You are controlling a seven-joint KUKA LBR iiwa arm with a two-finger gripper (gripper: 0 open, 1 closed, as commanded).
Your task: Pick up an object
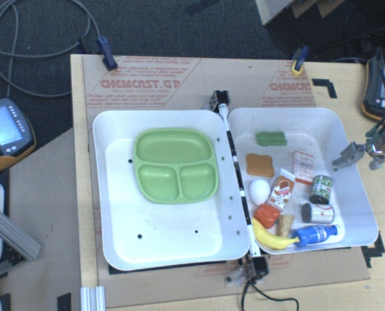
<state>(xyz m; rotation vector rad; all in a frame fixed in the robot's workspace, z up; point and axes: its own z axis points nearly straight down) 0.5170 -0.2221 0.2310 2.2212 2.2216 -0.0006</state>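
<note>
The right bin [348, 141] holds several small objects. A flat green piece [270, 138] lies at its far side, with an orange-brown slab [260, 165] and a white packet [303, 166] below it. Nearer me are a white egg [260, 190], a red-and-white carton [282, 192], a green can [321, 189], a silver can [319, 212], a red piece [266, 214], a banana [273, 238] and a blue bottle [315, 234]. My gripper [356, 153] hangs over the bin's right rim, apart from all of them, with nothing seen in it.
The left bin [115, 206] carries a green divided plate [176, 164]. Both bins rest on a cardboard sheet [179, 76] held by clamps [105, 52] at the back. A teach pendant [4, 128] lies off the bench to the left.
</note>
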